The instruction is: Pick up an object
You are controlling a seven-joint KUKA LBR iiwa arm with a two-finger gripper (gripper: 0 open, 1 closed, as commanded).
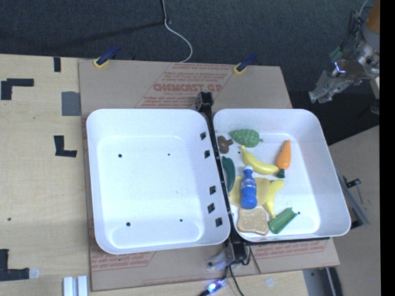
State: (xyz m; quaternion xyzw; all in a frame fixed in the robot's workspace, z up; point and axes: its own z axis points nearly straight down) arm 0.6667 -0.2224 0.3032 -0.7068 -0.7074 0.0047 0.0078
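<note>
You have a wooden bench (37,184) with a cardboard sheet (179,85) under two white bins; dark carpet lies behind. The gripper (326,90) hangs at the upper right, off the bench and over the carpet, touching nothing; you cannot tell how it is set. Down and to its left, in the right bin (308,125), lie a blue bottle (248,190), banana (259,163), carrot (284,155), green leaf (245,137) and toast (253,222). The left bin (99,128) sits farther left.
</note>
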